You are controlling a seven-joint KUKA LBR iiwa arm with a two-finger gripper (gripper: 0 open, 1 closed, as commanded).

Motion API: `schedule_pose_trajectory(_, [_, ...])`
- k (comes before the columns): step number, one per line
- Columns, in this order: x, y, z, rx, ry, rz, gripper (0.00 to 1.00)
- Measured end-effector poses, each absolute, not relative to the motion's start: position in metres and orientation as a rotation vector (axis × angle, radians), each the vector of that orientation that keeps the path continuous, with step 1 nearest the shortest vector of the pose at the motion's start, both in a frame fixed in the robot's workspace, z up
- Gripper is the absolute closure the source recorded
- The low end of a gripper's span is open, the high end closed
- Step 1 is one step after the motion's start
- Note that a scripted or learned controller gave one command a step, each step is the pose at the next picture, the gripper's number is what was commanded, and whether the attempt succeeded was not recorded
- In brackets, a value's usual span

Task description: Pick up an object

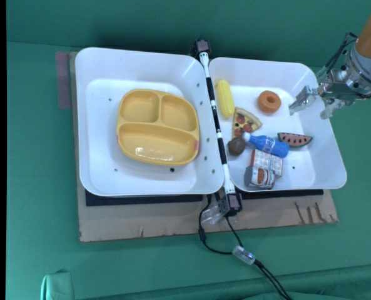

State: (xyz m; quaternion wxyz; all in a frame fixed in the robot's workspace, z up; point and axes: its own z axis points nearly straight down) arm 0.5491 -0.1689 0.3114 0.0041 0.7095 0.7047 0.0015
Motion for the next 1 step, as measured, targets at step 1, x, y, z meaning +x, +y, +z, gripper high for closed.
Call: schedule_pose_trajectory(1, [0.5912,-0.1735,0.2062,2.222,2.208,0.001,0.00])
